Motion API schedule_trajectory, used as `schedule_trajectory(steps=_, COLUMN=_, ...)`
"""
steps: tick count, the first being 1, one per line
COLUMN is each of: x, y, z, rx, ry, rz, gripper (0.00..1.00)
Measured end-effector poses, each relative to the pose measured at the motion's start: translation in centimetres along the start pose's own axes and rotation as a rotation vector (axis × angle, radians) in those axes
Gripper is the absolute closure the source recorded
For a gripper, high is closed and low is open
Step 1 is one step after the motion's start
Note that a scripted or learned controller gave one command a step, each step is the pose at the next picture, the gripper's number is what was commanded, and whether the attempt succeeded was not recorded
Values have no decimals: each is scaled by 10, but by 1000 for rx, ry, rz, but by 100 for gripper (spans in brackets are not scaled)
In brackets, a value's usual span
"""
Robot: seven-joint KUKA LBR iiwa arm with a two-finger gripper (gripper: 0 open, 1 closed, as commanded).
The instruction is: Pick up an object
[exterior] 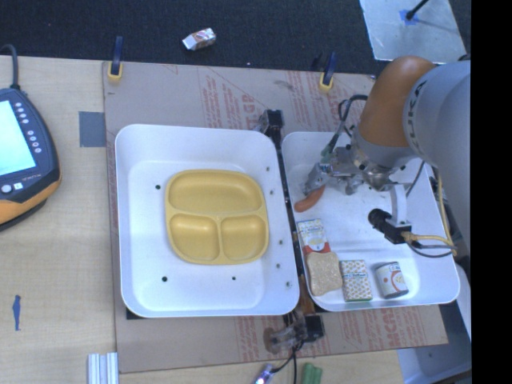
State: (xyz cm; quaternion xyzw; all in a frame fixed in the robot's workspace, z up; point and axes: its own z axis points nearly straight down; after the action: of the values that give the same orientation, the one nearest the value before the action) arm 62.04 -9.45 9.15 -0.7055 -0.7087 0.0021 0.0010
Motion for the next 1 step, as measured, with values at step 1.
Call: schedule_trajectory(steps=1, x=-1, y=18, z=0, rx=-2, ry=1, rz=1, gripper=0)
